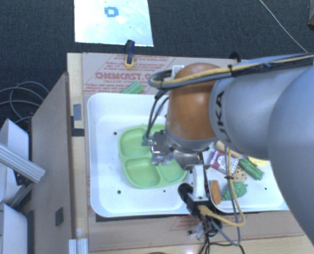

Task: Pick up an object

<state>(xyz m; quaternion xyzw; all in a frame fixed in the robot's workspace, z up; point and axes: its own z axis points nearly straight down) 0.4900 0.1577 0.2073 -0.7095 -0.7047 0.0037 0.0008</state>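
We see the arm (262,115) reaching in from the right, its wrist hanging low over the left bin (101,142), directly above the green divided plate (141,165). The gripper (164,152) is buried under the orange band, so we cannot tell how it is set, or whether anything sits in it. We judge this to be the approach or descent step onto the plate, the closest thing to the tool.

Next we would need a clean close on the plate's rim or divider, which is shallow and likely to slip.

To the tool's right, in the other bin (273,202), lie small items: a hot-dog-like toy (215,191), green pieces (250,169) and a printed card (218,162), partly hidden by cables. Beyond the tool, a green scrap (132,88) rests at the bin's far rim.
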